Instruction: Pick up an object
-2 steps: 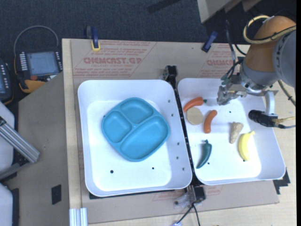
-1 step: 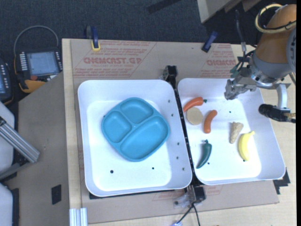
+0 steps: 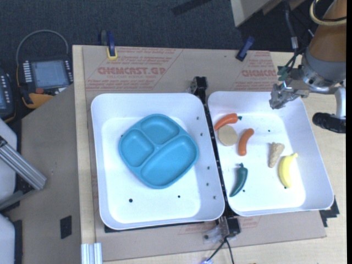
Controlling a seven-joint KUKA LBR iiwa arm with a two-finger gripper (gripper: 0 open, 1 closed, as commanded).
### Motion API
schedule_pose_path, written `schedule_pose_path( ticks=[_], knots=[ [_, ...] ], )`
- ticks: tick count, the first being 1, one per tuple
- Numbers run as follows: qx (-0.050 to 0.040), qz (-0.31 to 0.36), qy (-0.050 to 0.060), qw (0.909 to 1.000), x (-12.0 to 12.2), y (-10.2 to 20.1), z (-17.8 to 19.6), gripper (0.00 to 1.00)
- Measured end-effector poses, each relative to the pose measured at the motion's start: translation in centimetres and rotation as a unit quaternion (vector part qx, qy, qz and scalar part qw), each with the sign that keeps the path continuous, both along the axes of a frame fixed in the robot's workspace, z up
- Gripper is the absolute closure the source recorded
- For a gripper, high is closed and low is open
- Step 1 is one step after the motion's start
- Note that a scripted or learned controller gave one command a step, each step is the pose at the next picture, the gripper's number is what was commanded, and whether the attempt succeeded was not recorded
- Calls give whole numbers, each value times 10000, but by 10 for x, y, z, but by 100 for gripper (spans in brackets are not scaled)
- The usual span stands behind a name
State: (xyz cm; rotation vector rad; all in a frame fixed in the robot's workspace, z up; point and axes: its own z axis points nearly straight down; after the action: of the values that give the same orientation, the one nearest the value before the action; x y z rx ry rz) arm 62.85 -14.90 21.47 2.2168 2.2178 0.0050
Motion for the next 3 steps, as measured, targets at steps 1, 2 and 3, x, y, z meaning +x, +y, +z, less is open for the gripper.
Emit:
schedule_pose_path(
  ticks=[1,2,3],
  knots=[
    [2,0,6,10000,1,0,22,100],
    [17,24,37,10000,-7,57,28,100],
    [16,22,39,10000,-14,104,29,100]
  ],
)
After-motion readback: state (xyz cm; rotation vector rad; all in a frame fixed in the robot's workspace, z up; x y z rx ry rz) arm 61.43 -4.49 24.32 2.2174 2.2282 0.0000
